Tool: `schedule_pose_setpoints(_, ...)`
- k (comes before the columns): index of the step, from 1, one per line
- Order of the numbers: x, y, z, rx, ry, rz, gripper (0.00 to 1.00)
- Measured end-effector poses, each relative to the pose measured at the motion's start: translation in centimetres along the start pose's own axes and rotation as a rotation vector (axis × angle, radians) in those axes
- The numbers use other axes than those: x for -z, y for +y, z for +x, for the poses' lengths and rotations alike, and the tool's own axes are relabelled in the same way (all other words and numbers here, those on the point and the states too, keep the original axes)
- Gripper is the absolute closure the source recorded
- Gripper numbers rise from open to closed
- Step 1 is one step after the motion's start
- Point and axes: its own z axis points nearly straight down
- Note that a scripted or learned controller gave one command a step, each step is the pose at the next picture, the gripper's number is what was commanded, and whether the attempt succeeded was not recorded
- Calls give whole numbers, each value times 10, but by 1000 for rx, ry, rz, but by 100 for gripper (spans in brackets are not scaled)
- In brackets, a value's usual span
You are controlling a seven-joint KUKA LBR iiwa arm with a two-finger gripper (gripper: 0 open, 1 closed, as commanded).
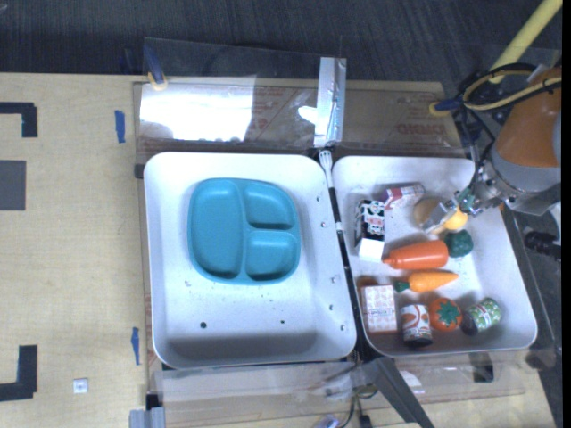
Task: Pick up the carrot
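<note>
The carrot point(432, 281), small and orange with a green stub at its left end, lies flat in the middle of the right bin point(516, 275). Just above it lies a larger orange-red sausage-shaped toy point(416, 255). My gripper point(469, 200) hangs over the bin's upper right part, up and to the right of the carrot and well apart from it. Right by the gripper are a yellow piece point(456, 221) and a brown piece point(429, 210).
Packed around the carrot are a green broccoli point(461, 243), a milk carton point(372, 219), a red and white packet point(402, 193), a pink box point(379, 308), a can point(416, 323), a tomato point(445, 314) and a green tin point(483, 315). The left bin point(169, 266) holds a blue divided plate point(243, 230).
</note>
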Motion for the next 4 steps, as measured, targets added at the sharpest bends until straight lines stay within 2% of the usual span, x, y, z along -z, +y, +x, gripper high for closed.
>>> schedule_pose_setpoints(1,92,24,10,6,-3,-4,100)
schedule_pose_setpoints(2,86,22,11,5,2,4,0)
schedule_pose_setpoints(3,-8,35,-19,32,16,5,0)
schedule_pose_setpoints(4,-3,-3,-9,-30,3,-14,0)
